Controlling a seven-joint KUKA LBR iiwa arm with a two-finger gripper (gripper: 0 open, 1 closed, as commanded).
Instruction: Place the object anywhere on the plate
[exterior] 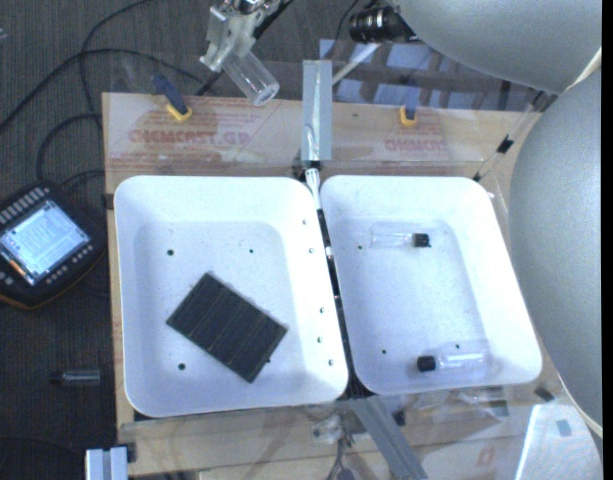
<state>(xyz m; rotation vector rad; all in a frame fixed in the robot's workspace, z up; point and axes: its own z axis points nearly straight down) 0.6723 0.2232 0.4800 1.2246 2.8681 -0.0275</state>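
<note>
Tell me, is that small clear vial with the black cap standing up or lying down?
Lying down: the small clear vial rests on its side in the right white bin.

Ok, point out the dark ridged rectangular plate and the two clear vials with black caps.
Dark ridged rectangular plate [227,326]: camera view, its centre.
Upper clear vial [394,236]: camera view, its glass body.
Lower clear vial [460,359]: camera view, its glass body.

Setting: a robotics lab or test cell is indicated.
Bench: two white bins [221,193] are seated on a wooden board [286,133] held by clamps [172,96].
Nine o'clock: a teach pendant [38,243] is laid on dark flooring.
Twelve o'clock: loose cables [106,38] are seen.
</note>
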